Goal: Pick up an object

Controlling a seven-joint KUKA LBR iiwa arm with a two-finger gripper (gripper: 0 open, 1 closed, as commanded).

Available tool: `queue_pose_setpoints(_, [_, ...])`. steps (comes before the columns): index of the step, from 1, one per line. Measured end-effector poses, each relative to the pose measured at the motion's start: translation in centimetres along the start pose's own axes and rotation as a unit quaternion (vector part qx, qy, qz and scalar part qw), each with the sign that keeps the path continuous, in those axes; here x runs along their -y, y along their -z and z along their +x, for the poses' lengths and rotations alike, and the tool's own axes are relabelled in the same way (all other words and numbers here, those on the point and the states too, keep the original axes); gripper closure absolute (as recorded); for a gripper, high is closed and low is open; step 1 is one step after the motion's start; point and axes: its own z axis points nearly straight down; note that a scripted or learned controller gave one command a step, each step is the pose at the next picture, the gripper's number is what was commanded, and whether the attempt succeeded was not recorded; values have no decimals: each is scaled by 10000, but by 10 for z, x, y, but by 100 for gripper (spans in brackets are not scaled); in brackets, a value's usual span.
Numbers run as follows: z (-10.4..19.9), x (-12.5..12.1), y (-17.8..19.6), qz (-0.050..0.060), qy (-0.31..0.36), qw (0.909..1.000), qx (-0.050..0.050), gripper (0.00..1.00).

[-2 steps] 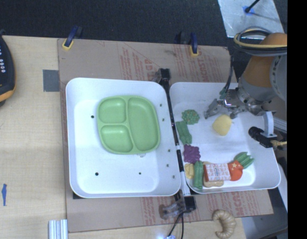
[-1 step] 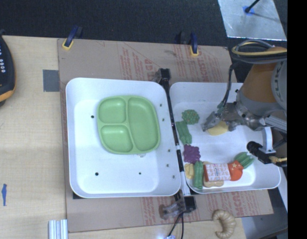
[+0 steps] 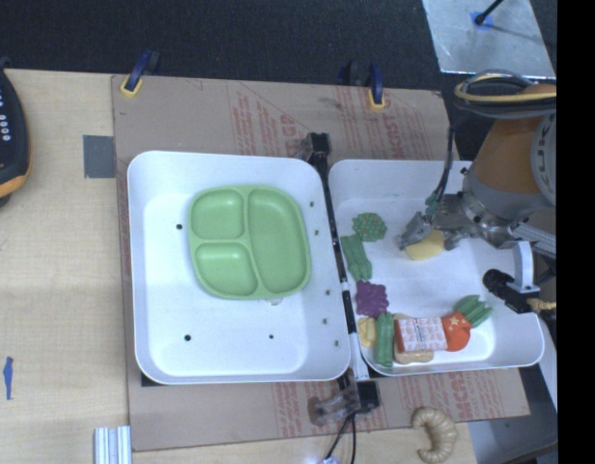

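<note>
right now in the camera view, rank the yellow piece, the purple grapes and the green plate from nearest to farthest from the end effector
1. Yellow piece, right bin, at the end effector.
2. Purple grapes, right bin's left side, lower.
3. Green plate, left bin.

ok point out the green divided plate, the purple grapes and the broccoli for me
green divided plate (image 3: 249, 241), camera view, on the ridge where its compartments meet
purple grapes (image 3: 371, 298), camera view, on the middle of the bunch
broccoli (image 3: 369, 226), camera view, on its bushy green head
</note>
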Motion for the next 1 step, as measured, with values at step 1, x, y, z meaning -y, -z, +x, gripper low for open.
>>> queue_pose_setpoints(1, [78, -3, 94, -35, 29, 10000, -14, 100])
